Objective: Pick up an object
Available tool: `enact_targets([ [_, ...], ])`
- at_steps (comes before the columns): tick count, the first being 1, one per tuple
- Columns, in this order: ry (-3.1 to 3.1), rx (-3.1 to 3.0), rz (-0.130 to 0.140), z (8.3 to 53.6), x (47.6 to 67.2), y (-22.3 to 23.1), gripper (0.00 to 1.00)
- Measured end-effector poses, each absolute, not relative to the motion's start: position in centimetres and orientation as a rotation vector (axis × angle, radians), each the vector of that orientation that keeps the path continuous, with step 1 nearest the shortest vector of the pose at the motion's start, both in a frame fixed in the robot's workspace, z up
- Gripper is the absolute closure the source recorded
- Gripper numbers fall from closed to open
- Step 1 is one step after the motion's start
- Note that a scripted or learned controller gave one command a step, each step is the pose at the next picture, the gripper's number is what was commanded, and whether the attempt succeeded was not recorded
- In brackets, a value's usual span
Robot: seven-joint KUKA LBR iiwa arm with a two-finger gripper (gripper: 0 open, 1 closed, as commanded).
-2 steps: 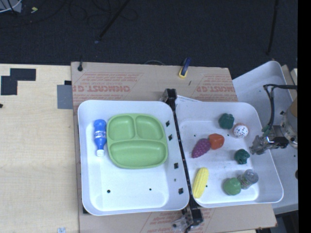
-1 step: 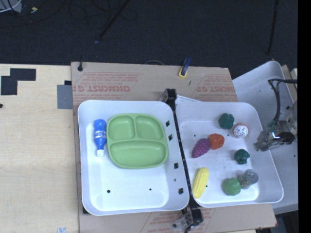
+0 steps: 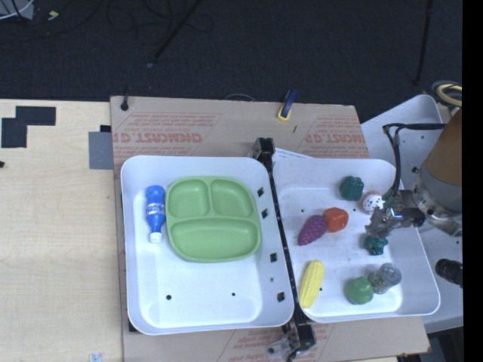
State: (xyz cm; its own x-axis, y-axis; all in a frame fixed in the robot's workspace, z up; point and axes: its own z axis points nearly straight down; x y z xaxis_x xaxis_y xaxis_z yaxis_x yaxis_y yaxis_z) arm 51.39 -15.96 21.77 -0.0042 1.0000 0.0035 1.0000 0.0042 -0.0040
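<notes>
Your gripper (image 3: 383,221) hung low over the right bin (image 3: 411,302), directly above a small dark green object (image 3: 375,242); whether its fingers were open or closed could not be told. Around it lay a speckled ball (image 3: 371,202), an orange piece (image 3: 336,219), purple grapes (image 3: 312,230) and corn (image 3: 311,283). The left bin (image 3: 196,315) held a green divided plate (image 3: 212,219) and a blue bottle (image 3: 155,212).

A cardboard sheet (image 3: 226,130) on the bench (image 3: 53,225) bears two white bins (image 3: 196,308).
</notes>
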Motion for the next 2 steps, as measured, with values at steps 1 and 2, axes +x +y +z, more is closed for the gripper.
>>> enact_targets([
  [1, -2.225, -2.213, -0.001, 22.9, 51.7, -10.7, 1.0],
  [2, -2.225, -2.213, -0.001, 23.8, 52.1, -5.5, 1.0],
])
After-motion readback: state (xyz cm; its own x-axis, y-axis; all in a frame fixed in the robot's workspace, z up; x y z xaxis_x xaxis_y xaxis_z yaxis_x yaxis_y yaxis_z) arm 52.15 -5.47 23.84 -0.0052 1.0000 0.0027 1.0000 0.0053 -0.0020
